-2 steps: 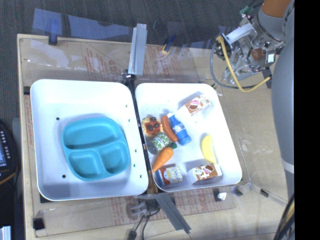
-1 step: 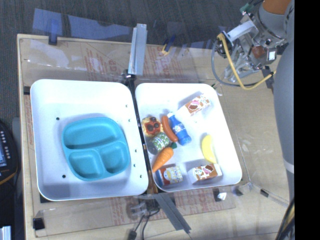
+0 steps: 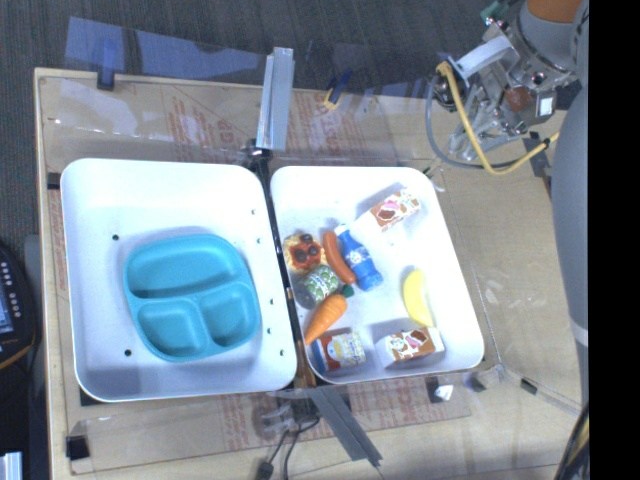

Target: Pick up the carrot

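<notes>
1. The carrot [image 3: 326, 317] lies in the right bin [image 3: 460, 298], touching the green-grey item [image 3: 317, 285] and just beside a small carton [image 3: 343, 349]; a descent could clip either.
2. The hand [image 3: 478, 128] hovers beyond the right bin's far corner, well apart from the carrot; its opening cannot be told.

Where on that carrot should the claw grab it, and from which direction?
Probably from straight above, around the thick orange middle of the carrot. It lies flat and slanted in the right bin, green top toward the blue bottle, tip toward the small can. Closing across its narrow width suits its long shape; toys crowd both ends. The gripper hangs beyond the bin's far corner.
</notes>
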You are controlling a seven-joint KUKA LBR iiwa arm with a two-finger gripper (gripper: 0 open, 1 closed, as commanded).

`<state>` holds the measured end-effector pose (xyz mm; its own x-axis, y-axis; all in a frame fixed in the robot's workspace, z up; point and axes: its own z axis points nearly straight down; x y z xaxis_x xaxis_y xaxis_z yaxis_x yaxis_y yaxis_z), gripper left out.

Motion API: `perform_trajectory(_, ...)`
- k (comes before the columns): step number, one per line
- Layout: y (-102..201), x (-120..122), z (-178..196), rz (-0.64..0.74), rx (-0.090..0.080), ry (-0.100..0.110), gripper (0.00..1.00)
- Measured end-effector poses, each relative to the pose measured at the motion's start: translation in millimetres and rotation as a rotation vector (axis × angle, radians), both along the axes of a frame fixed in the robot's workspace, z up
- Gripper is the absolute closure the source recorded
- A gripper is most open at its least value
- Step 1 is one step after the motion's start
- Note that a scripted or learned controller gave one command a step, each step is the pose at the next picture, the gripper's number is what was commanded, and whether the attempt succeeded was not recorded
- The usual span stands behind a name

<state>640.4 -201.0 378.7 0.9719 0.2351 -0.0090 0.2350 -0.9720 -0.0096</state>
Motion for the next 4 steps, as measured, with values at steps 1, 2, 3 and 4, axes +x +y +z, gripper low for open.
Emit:
perform_trajectory(1,3,1,8,0.010,0.001,0.002,1.00)
perform_trajectory(2,5,3,16,0.019,0.003,0.003,1.00)
perform_trajectory(3,7,4,25,0.028,0.003,0.004,1.00)
perform_trajectory(4,9,5,33,0.037,0.005,0.005,1.00)
